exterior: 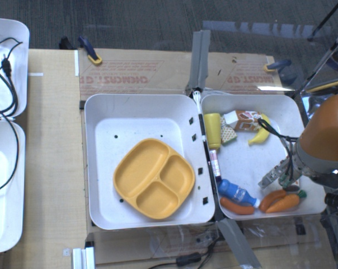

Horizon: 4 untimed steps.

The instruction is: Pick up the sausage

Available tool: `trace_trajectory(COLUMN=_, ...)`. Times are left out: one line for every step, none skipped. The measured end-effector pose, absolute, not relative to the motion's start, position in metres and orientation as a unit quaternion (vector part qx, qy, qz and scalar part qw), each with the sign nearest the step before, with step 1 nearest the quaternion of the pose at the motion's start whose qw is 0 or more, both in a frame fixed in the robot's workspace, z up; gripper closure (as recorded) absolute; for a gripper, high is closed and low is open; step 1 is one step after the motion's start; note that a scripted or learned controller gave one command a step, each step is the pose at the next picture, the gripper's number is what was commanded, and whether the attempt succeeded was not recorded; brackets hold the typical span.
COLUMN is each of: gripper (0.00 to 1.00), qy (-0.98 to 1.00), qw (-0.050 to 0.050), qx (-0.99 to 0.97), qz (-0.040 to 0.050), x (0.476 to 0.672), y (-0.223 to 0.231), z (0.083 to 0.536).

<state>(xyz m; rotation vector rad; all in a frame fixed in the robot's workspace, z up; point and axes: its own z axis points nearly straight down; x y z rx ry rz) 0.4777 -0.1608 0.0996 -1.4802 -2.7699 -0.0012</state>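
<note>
One smooth reddish sausage (236, 207) beside blue bottle (236, 193); metal tool (279, 177) grip unclear, above carrot (280, 202)

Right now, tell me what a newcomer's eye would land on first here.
The big yellow divided plate lying in the left bin. Next, the clutter in the right bin: a sausage at the near edge beside a blue bottle and a carrot, with the gripper just above the carrot.
</note>
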Motion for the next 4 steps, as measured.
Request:
trace_trajectory(gripper=0.00, qy=-0.882, qw=0.001, qx=-0.471, qz=-0.0003, x=0.478, y=-0.161, z=0.100)
trace_trajectory(gripper=0.00, qy=-0.940, qw=0.000, qx=-0.342, qz=-0.0004, x=0.478, y=-0.179, z=0.092)
trace_trajectory(gripper=1.00, qy=-0.939, qw=-0.001, qx=-0.343, qz=-0.0010, x=0.479, y=-0.179, z=0.100)
trace_trajectory(gripper=1.00, qy=-0.919, qw=-0.001, qx=-0.395, qz=0.0001, x=0.517, y=-0.138, z=0.214)
